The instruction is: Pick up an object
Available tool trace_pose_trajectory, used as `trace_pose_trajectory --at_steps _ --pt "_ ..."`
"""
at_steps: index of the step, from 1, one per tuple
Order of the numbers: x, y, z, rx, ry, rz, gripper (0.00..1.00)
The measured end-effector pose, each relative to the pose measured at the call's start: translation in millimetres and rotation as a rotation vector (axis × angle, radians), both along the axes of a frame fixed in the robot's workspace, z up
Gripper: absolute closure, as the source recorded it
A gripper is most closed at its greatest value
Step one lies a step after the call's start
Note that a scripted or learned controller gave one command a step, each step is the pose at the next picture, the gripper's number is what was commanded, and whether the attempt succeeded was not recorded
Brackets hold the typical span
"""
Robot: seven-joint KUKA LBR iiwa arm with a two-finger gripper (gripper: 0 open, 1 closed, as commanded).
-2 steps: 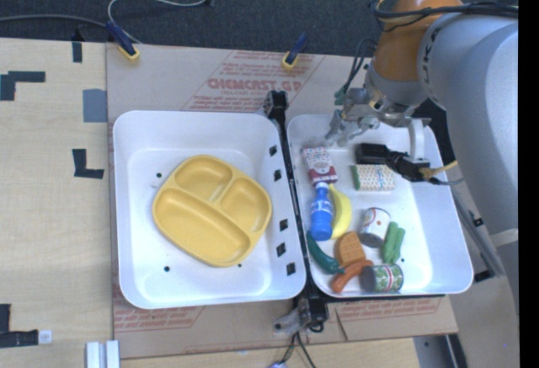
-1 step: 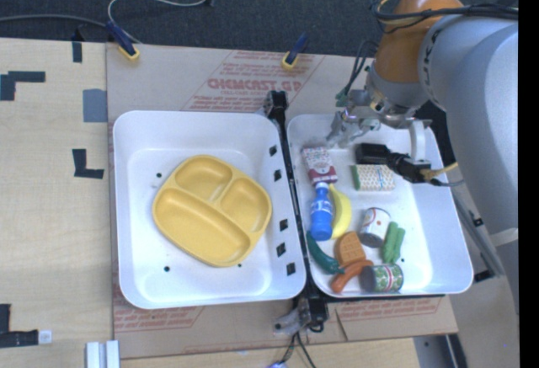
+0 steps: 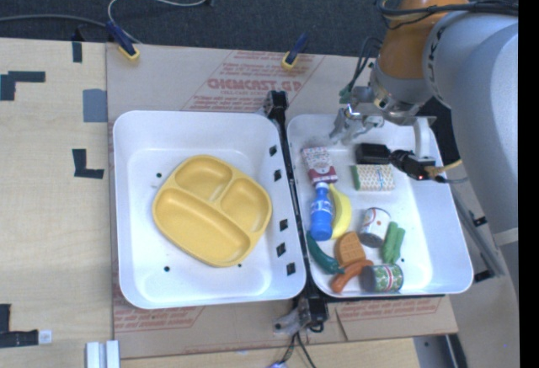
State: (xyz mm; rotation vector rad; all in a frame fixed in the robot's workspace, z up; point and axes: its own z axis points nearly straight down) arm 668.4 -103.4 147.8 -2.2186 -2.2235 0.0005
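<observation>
I am reaching in from the right, and my end effector (image 3: 349,127) is hanging over the far end of the right bin (image 3: 431,223), close to the corner beside the left bin (image 3: 143,156). I cannot tell whether it is released or clenched. Just in front of it, a small red-and-white packet (image 3: 318,162) is lying near the bin's left wall. A blue bottle (image 3: 321,213) is lying just beyond the packet, toward the near side, and is touching a banana (image 3: 342,213) on its right. A green-and-white box (image 3: 373,178) is sitting near the middle of the bin, well apart from the end effector. Toward the near end, a white tin (image 3: 374,224), a green vegetable (image 3: 392,242), an orange lump (image 3: 350,248), a carrot (image 3: 344,278) and a green can (image 3: 383,278) are crowding together. In the left bin a yellow divided plate (image 3: 215,210) is lying flat. Both bins are resting on a cardboard sheet (image 3: 244,84) covering the tabletop (image 3: 42,189).
</observation>
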Motion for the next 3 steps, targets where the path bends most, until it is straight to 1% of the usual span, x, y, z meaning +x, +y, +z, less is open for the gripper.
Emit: trace_pose_trajectory --at_steps 1,2,3 --pt "-1 5 -17 -0.001 0.002 -0.002 1.00" --pt "0 5 -4 0.000 0.000 -0.001 1.00" --pt "-1 9 -12 0.000 0.002 -0.001 1.00"
